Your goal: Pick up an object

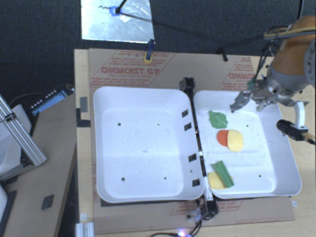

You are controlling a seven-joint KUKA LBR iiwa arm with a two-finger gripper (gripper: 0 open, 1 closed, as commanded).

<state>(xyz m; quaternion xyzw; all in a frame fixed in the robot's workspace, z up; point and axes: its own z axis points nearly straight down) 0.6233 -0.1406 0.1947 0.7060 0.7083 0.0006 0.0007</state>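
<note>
camera view: gripper (240,102) over upper right bin (281,152), near green leaf (217,118)
fingers: cannot tell
step: approach, nothing held
next: descend onto leaf

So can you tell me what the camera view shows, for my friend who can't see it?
A grey and orange robot arm reaches in from the right, its gripper hanging above the far end of the right bin. That bin holds a green leafy piece, a red piece touching a yellow piece, and a green stick lying over a yellow lump. The left bin sits beside it.
</note>
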